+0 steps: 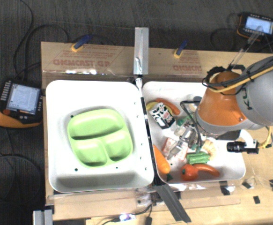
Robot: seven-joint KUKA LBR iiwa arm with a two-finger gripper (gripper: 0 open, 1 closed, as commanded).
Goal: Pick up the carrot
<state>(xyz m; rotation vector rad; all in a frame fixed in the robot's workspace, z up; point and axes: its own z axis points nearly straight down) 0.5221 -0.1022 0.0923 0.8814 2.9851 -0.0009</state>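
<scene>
**Carrot lies at the right bin's near-left wall, just off the gripper's tip**

The orange tapered carrot (pixel 161 160) rests inside the right shallow white bin (pixel 237 170), pressed close to its left wall and near its front-left corner. Its long axis runs at a slant: the thin end points up toward the middle of the left wall, the thick end down toward the front edge.

The grey arm with its orange band (pixel 219 108) reaches in over the right bin's centre, and the two-finger gripper (pixel 176 146) hangs low among the clutter. The metal fingers seem slightly parted with nothing gripped between them, though reflections and the crowded items make that hard to confirm.

The relation that matters: the carrot lies just beside the gripper, toward the bin's left wall and a little toward the front edge. I judge the gripper must shift that way and turn so its fingers straddle the carrot across its width, not along it. The wall so close on one side leaves little room for a finger, which could cause a miss.

Nearby sit a red pepper-shaped toy (pixel 198 171) along the front edge, a green pod-shaped toy (pixel 198 158) just behind it, and a black-and-white patterned object (pixel 161 114) near the back-left corner. The left white bin (pixel 56 125) holds a light green divided plastic tray (pixel 99 136).
</scene>
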